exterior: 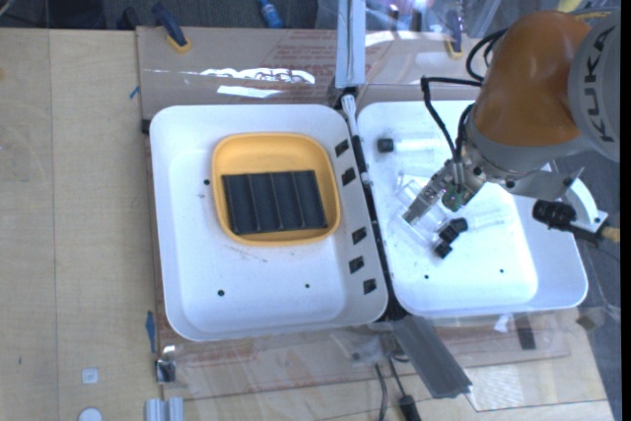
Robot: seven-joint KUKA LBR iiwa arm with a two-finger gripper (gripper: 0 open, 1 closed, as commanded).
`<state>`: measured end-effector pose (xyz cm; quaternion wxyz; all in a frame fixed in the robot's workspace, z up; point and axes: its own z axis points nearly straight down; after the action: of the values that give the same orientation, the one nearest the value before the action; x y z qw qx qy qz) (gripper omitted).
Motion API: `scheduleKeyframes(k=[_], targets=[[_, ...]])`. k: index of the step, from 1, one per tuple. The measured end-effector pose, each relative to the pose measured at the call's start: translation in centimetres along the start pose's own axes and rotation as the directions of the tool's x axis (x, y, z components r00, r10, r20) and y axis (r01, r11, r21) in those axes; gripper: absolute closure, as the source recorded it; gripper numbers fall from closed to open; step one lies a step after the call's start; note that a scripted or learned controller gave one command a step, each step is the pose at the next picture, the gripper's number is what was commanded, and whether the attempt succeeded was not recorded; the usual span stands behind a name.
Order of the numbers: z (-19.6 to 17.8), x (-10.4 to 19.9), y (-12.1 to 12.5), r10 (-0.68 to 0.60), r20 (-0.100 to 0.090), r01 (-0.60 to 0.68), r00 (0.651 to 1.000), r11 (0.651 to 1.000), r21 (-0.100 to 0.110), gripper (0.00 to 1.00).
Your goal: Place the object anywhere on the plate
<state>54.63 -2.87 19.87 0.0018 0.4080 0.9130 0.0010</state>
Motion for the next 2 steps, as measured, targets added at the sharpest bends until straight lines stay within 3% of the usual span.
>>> scheduleKeyframes(k=[1, 2], targets=[[-1.3, -2.2, 0.9, -0.252, 0.002, 0.252, 0.968, 0.968, -0.001, 1.0], [-2.7, -4.3, 2.4, -0.507, 0.004, 0.507, 0.862, 0.862, -0.002, 1.0]])
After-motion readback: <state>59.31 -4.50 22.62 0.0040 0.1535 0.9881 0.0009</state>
